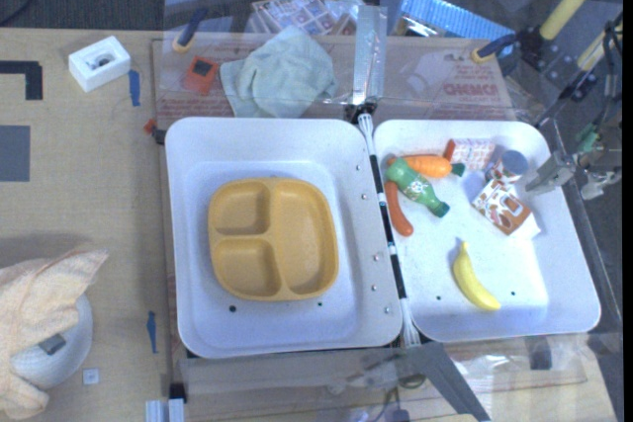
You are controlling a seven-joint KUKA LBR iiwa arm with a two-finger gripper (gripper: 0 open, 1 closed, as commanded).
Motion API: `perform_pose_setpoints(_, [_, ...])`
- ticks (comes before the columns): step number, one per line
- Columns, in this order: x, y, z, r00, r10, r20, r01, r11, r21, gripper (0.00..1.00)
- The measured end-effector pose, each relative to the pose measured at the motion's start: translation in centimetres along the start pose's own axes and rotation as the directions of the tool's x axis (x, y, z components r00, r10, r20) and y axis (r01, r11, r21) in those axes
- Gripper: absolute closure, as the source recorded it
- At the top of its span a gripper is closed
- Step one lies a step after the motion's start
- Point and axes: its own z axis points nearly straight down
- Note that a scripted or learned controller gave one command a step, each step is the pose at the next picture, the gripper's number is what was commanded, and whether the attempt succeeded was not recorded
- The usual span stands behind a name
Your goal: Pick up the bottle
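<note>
Approach step, no grasp yet. The green plastic bottle with a white label [416, 186] lies on its side in the upper left part of the right white bin [554, 311], tilted with its cap end toward lower right. An orange toy carrot [431, 165] lies just above it, touching or nearly so, and a red-orange sausage-shaped toy [399, 210] lies just below-left, close along the bottle's base.

The two-finger gripper [547, 176] sits at the right rim of that bin, well apart from the bottle; nothing is seen between its fingers, and whether they are apart or together cannot be told from this blurred edge-on look.

Also in the right bin: a yellow toy banana [474, 278] and a red-and-white snack packet [502, 205], which lies between gripper and bottle. The left white bin [188, 311] bears a yellow divided plastic tray [273, 237].

Next move, as a judgement: travel left over the packet, line the fingers across the bottle's narrow width, descend between carrot and sausage. Tight neighbours make a clean closure tricky.
</note>
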Motion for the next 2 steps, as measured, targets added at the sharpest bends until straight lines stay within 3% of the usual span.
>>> perform_pose_setpoints(1, [5.3, 5.6, 11.7, 0.997, -0.080, 0.000, 0.080, 0.997, 0.000, 0.00])
perform_pose_setpoints(2, [9.0, 10.5, 18.4, 0.968, -0.252, 0.002, 0.252, 0.968, -0.004, 0.00])
